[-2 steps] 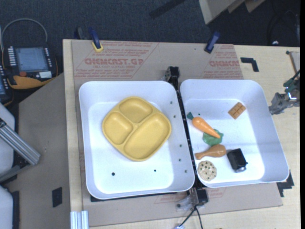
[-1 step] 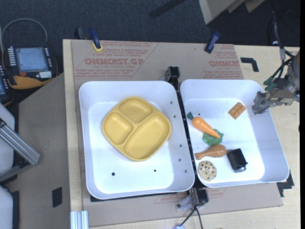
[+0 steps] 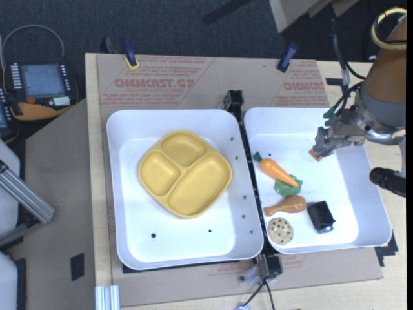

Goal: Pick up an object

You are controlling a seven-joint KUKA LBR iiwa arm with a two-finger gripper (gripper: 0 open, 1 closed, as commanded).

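We take the right bin (image 3: 361,192) as our landmark. The gripper (image 3: 324,144) hangs over its far half, close to the middle of that half, with the arm (image 3: 387,86) coming in from beyond the bin's right wall. A small orange-brown patch shows just at the gripper's lower end, but we cannot tell whether that is part of the tool or something picked up. The view is too coarse for us to say whether it is released or clenched.

The candidates for picking all lie in the near-left part of that bin: a toy carrot (image 3: 279,171) nearest the gripper, a green piece (image 3: 286,187) touching it, a tan drumstick-shaped toy (image 3: 286,206) just beyond that, a round cookie (image 3: 280,230) at the bin's near-left corner, and a black block (image 3: 321,216) beside the drumstick. The yellow divided plate (image 3: 185,181) sits in the neighbouring left bin (image 3: 129,237).

We judge the task as barely begun: every object rests on the bin floor. Approach, descent, closing and lift all remain.
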